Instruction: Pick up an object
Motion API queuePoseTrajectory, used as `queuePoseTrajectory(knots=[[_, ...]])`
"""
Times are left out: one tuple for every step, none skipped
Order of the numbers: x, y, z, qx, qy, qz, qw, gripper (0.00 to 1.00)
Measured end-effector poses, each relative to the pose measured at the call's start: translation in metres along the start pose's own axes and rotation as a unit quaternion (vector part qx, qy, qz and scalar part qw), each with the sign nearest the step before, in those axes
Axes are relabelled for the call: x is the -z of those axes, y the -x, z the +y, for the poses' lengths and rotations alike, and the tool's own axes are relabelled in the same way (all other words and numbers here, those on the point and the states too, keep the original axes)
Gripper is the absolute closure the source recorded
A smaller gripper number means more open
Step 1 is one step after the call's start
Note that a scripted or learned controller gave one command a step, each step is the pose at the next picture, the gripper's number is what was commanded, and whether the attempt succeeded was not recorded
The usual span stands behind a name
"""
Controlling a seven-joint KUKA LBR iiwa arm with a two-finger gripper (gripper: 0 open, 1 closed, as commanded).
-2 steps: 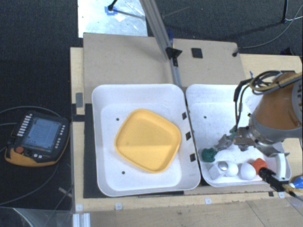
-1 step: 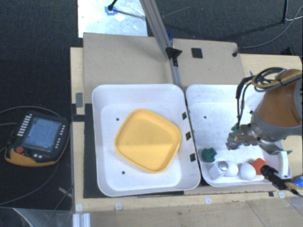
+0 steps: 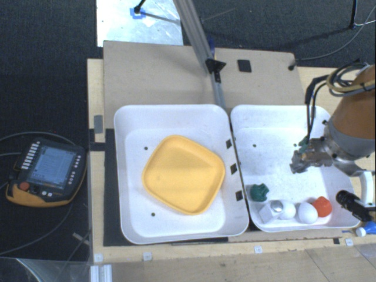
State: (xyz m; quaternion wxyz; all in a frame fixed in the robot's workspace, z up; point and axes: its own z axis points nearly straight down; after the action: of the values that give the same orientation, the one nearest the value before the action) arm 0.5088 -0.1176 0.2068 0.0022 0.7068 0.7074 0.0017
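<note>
Hand (image 3: 301, 159) is hanging over the middle of the shallow white right-hand bin (image 3: 258, 122), and honestly it's too small and blurry to tell whether it's released or clenched on anything. Looks like the approach step to me, nothing picked yet. Using that bin as the landmark: along its near edge sit a small dark green lump (image 3: 258, 190), a little grey block (image 3: 266, 211), two white balls (image 3: 298, 211) and an orange-red rounded piece (image 3: 322, 205), all well apart from the hand. Left of it, the other bin holds a yellow square plastic plate (image 3: 183, 174). Next move probably needs a shift toward that near-edge cluster, then a clean drop onto one item.
</note>
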Motion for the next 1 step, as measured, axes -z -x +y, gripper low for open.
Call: queuePoseTrajectory(knots=[[0.0105,0.0001,0.0004,0.0,-0.002,0.0,1.0,1.0]])
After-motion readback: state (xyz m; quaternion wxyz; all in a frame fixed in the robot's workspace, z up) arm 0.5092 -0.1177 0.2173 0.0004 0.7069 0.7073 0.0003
